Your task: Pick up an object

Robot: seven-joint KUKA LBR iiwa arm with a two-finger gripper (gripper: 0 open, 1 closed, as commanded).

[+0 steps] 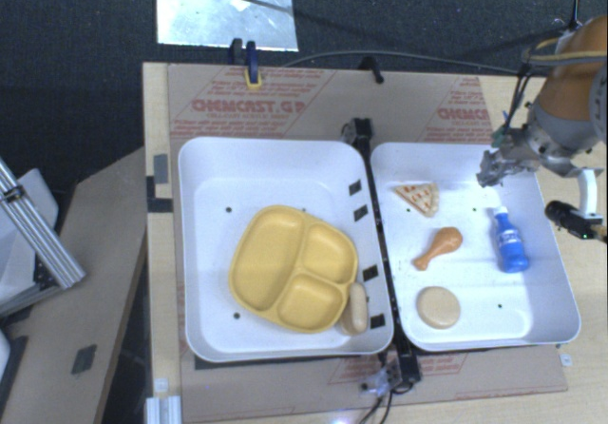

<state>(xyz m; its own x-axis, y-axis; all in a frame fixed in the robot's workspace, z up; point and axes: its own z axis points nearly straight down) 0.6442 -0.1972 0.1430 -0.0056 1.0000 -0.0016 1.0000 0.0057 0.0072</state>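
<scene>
1. Lying in the right bin (551, 313), the blue bottle (510, 241) is the nearest candidate to the hand (491, 171); it rests lengthwise, white cap pointing away from the camera, near that bin's right wall.
2. Left of the bottle sits a toy drumstick (439, 247); beyond the drumstick, a waffle wedge (418, 196); nearer the camera than the drumstick, a round tan biscuit (439, 307).
3. Further left of the bottle, the left bin (204, 222) carries a yellow divided tray (294, 268) with a bread roll (356, 308) touching its near right corner.
4. Risks, as a judgement: the bottle is rounded and could roll or skid toward the wall if the descent lands off-centre; a grip across its length rather than its width would likely slip.
5. The hand hovers above the bin's far right part, just beyond the bottle's cap, carrying nothing visible; I cannot tell how far open it is. The arm (570, 89) enters from the right, wrist angled down and leftward.
</scene>
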